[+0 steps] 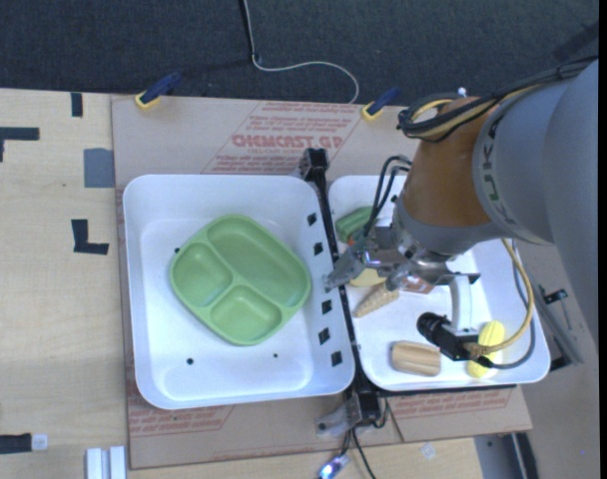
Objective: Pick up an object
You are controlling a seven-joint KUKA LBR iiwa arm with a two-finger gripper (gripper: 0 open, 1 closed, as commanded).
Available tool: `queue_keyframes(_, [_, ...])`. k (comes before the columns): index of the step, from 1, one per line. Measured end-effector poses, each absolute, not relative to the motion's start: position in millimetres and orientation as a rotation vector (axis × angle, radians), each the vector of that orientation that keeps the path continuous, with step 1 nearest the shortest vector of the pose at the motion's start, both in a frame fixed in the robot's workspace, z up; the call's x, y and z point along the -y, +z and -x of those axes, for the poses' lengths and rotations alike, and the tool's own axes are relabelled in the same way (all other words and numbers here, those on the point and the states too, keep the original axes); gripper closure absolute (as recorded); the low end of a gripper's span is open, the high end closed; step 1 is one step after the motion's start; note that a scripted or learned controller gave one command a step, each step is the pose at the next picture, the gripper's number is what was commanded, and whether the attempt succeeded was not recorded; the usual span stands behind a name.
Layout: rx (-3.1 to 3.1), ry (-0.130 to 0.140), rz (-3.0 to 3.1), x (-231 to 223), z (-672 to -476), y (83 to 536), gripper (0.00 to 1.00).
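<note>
My gripper (371, 272) hangs low over the left part of the right bin (523, 367), under the orange wrist band. Just below it lies a pale tan wedge-shaped piece (376, 301), close to the gripper; whether they touch is unclear. A tan cylinder-shaped block (415, 358) rests near the bin's front edge. Behind the gripper, a green object (352, 220) peeks out, partly hidden by the arm. I see nothing clearly held.
The left bin (154, 218) holds a green divided plate (240, 278), tilted toward the middle. The black divider (328, 267) between the bins runs just left of the gripper. The arm covers much of the right bin's back and right.
</note>
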State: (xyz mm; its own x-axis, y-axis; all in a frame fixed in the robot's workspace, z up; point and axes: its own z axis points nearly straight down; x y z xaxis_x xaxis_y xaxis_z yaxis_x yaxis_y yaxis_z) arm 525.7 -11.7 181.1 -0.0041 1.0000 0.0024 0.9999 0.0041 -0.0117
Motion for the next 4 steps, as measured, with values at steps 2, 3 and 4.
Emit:
queue_keyframes(2, [2.223, 0.017, 2.213, -48, -485.1, 331, 1.0])
queue_keyframes(3, [2.223, 0.027, 2.21, -49, -485.8, 339, 1.0])
queue_keyframes(4, [2.222, 0.036, 2.207, -49, -486.5, 346, 1.0])
